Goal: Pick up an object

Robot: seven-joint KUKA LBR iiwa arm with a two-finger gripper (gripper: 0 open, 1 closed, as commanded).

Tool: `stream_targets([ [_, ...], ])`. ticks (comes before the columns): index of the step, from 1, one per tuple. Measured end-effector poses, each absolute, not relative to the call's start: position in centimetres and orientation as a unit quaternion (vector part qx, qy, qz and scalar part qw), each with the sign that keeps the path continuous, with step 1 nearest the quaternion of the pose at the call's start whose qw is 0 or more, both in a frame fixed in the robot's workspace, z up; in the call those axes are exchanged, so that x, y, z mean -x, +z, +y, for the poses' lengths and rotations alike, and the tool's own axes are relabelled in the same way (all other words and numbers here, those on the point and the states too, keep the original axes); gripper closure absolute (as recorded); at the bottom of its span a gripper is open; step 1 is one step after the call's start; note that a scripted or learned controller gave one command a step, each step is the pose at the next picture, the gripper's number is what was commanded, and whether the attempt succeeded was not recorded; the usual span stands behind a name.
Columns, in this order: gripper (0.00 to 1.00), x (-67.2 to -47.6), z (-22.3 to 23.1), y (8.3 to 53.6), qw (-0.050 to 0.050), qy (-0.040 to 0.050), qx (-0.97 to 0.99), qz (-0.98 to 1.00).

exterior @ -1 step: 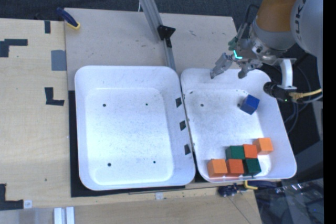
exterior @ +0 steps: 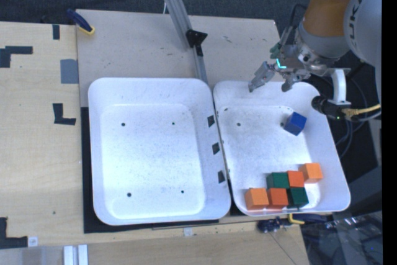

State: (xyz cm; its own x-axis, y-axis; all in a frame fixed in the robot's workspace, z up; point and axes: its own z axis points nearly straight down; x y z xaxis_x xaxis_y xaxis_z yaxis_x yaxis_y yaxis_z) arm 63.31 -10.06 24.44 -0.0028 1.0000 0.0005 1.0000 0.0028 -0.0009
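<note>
The hand (exterior: pixel 273 79) is seen poised over the far rim of the right bin (exterior: pixel 322 127), with its two fingers (exterior: pixel 258 81) spread apart and nothing between them; it is released. No object is grasped yet, so the step in hand is judged to be the approach and choice of a target.

The likeliest target is the blue block (exterior: pixel 295 123), which lies alone on the bin floor, nearest the hand and well apart from everything else. It appears to be turned at an angle to the bin walls, so the wrist is best rotated until the fingers line up with two opposite flat faces, not its corners. The hand should be centred above it and lowered straight, with the fingers kept spread until they straddle it.

The cluster of orange and green blocks (exterior: pixel 285 188) at the near end of the same bin is packed closely, several pieces touching; room for the fingers would probably be lacking there, and neighbours could be knocked. The left bin (exterior: pixel 149 87) offers no candidate. After closing, a slow vertical lift is advised, so a slip is noticed early.
</note>
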Motion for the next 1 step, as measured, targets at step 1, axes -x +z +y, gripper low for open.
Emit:
stream_targets([
  [1, 0.0, -63.17, -10.01, 17.94, 0.003, 0.0029, 0.707, -0.708],
])
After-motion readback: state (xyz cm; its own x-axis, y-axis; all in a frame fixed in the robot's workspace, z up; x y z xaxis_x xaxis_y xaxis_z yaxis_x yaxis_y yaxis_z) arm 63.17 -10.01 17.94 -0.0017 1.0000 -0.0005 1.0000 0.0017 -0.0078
